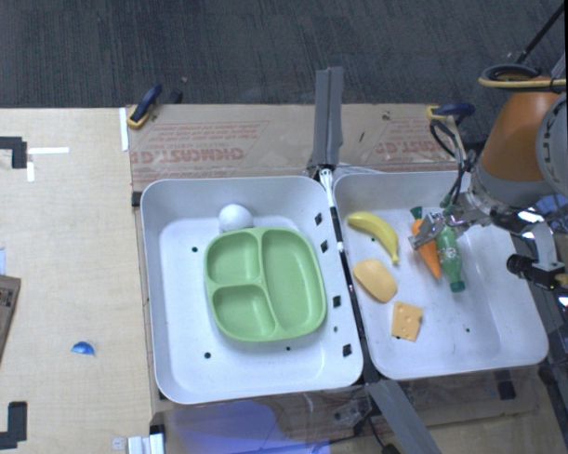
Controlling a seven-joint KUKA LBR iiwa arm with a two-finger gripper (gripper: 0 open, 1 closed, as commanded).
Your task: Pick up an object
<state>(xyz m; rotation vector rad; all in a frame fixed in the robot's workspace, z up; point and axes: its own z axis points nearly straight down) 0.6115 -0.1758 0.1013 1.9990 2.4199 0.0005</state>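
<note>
While its fingers cannot be made out, the grey two-finger gripper (pixel 448 217) hovers near the right bin's (pixel 484 349) far edge, touching the orange plastic carrot (pixel 428 249) and green plastic bottle (pixel 451 258).

Divided plate (pixel 266 285) and ball (pixel 234 216) in left bin (pixel 166 300), banana (pixel 375 233), carrot (pixel 428 248), bottle (pixel 450 256), cheese (pixel 407 320) in right bin (pixel 493 340)
</note>
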